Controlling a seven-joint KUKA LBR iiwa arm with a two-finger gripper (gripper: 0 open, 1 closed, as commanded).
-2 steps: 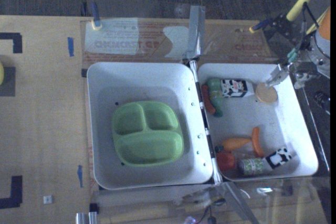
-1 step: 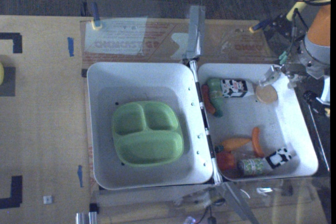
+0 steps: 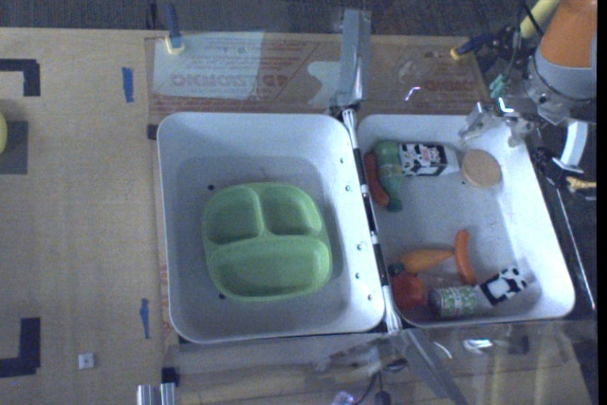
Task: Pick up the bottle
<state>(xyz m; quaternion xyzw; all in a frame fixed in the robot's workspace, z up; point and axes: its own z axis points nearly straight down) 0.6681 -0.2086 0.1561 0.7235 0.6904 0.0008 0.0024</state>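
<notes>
- Lying at the near edge of the right bin (image 3: 560, 294), the bottle (image 3: 455, 301) rests on its side, green-labelled, with a red piece (image 3: 410, 289) touching its left end and a cow-patterned carton (image 3: 504, 285) touching its right.
- Judged light, rigid and smooth; the round body may roll, so a hold across its middle looks soundest.
- Just beyond lie two orange carrot-shaped toys (image 3: 444, 258).
- The left bin (image 3: 180, 232) holds a green compartment plate (image 3: 267, 240), matte plastic with rounded corners.
- At the far end sit a second cow-patterned carton (image 3: 420, 158), a red and green item (image 3: 382, 190) and a tan disc (image 3: 481, 169).
- The pincer (image 3: 507, 114) hovers over the far right rim, well apart from the bottle; its state cannot be told.
</notes>
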